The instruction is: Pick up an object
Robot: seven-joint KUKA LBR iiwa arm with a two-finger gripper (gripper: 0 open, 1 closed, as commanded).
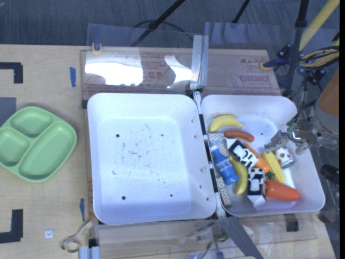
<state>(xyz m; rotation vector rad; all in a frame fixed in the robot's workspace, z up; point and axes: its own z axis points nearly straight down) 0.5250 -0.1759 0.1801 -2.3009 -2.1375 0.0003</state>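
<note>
The table (pixel 43 63) carries two white bins side by side. The left bin (pixel 102 112) has a bare floor marked with faint blue scribbles and a few dark dots. The right bin (pixel 310 196) holds a cluster of toy items, grouped toward its left and near portions.

Contents of the right bin:
- A yellow banana (pixel 225 122) lies at the far end of the cluster.
- A red sausage (pixel 239 135) lies just near the banana.
- A blue bottle (pixel 223 166) lies along the left wall.
- A second banana (pixel 240 178) lies just right of the bottle, touching it.
- A black-and-white box (pixel 243 154) lies in the middle of the cluster.
- A corn cob (pixel 274 166) lies to the right of the box.
- A carrot (pixel 281 191) lies at the near right end of the cluster.
- A small white item with red spots (pixel 284 157) lies just right of the corn.

The gripper (pixel 284 140) enters from the right and sits over the right side of the right bin, just far of the corn and the spotted item. Whether its metallic fingers are spread or pressed together cannot be determined; nothing is visibly between them.

A green divided plate (pixel 35 143) rests on the table, well left of both bins.
</note>
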